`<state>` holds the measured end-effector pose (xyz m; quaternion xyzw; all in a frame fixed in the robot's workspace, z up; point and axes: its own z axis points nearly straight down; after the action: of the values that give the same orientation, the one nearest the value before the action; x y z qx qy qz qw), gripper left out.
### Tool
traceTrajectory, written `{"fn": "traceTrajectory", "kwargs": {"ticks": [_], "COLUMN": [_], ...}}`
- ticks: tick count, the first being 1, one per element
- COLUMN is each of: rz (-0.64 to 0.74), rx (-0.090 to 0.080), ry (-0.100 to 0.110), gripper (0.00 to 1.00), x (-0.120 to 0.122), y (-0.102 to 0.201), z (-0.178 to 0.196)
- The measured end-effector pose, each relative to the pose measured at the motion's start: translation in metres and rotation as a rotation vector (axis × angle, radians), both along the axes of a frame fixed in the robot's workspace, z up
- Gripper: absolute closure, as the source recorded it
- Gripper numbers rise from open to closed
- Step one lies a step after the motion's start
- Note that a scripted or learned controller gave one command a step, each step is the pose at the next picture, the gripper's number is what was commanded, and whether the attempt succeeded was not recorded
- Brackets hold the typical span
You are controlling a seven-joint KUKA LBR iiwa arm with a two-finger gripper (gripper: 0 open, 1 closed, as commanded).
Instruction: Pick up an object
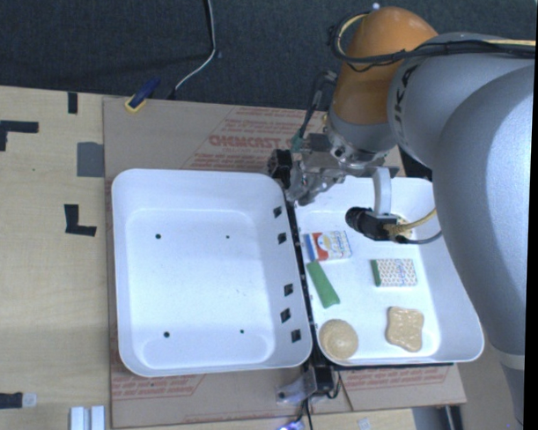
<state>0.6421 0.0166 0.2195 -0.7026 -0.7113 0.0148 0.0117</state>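
My gripper (298, 193) hangs over the far left corner of the right bin (442, 299), close to the wall shared with the left bin (196, 278). Nothing shows between its fingers. In the right bin lie a small red, white and blue box (328, 246), a green bar (321, 284), a green and white patterned packet (395, 272), a round tan biscuit (338, 338) and a tan bear-shaped piece (404, 328). All of them lie nearer the camera than the gripper, apart from it.
The grey arm and its orange band (380, 59) cover the right bin's far right part. A black cylindrical part (367, 224) with a cable hangs over the bin's far middle. Brown cardboard (236, 138) lies under both bins.
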Motion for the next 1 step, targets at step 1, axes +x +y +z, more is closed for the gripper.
{"fn": "traceTrajectory", "kwargs": {"ticks": [1], "rz": [0.0], "rx": [-0.001], "ry": [0.0], "gripper": [0.0], "x": [-0.0001], "y": [-0.0001], "z": [-0.0002]}}
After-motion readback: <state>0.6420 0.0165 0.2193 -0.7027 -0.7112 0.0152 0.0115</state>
